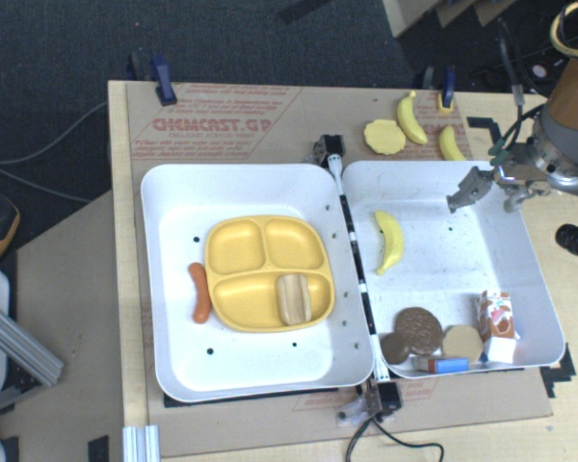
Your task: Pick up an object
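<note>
Grey metal fingers of the gripper (488, 189) stand apart over the right bin's (530, 287) far edge, holding nothing. A yellow banana (390, 241) lies in that bin's left part, well apart from the gripper.

Arm (570, 94) cropped at right edge.

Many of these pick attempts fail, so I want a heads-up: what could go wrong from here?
1. The gripper hangs over the right bin's far rim and might clip it when descending.
2. The cookies, carton and marker crowd one corner, so a grasp there could jostle neighbours.
</note>
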Motion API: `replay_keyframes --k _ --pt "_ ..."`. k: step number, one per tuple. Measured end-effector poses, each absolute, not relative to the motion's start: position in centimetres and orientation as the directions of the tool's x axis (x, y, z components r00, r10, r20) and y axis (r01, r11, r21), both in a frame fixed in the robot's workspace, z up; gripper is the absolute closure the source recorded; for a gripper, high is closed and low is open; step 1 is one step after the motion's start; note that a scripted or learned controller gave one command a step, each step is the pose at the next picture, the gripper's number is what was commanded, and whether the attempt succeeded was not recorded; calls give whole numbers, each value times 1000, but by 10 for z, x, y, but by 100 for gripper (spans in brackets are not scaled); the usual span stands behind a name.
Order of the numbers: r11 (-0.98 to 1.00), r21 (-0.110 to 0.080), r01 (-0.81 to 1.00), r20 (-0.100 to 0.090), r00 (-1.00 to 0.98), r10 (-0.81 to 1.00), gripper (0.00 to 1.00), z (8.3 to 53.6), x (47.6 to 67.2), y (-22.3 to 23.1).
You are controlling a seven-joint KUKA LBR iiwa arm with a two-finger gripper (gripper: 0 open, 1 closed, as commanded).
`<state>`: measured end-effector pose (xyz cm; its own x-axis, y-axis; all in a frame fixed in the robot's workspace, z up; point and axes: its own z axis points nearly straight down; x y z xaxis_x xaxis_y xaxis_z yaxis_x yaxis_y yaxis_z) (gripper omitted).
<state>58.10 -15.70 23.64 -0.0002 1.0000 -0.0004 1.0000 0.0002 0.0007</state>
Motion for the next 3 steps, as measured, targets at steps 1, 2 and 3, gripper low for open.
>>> replay_keyframes --k 1,2,3 --pt "6 -8 1000 4 -6 1000 0 142 614 -110" --pt "2 -8 1000 2 -2 1000 0 80 603 -94" --pt "0 1 1000 0 0 1000 100 95 605 -95"
